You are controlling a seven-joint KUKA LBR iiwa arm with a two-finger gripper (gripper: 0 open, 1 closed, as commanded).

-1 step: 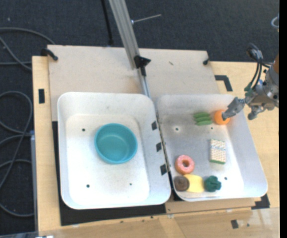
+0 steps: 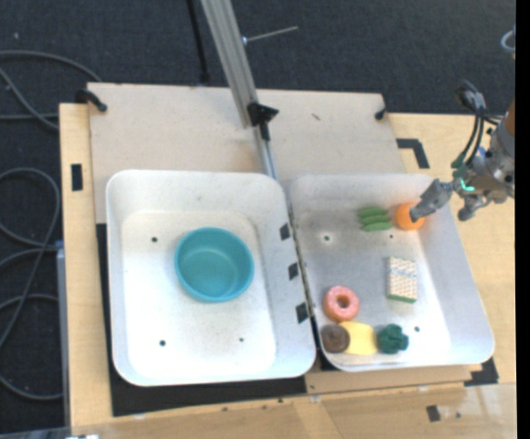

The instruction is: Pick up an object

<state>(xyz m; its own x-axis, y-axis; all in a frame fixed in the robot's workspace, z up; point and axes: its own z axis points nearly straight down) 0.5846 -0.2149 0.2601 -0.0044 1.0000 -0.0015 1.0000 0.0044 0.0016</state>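
Two shallow white bins [image 2: 136, 245] touch edge to edge on the surface. The tool [image 2: 443, 199], grip unreadable, sits at the right bin's three-o'clock rim, beside the carrot-shaped orange-and-green toy [image 2: 388, 218], whose long axis runs nine-to-three.

The gripper [image 2: 448, 201] is grey metal with slim grey fingers [image 2: 427, 201], dark cables and a small green light.
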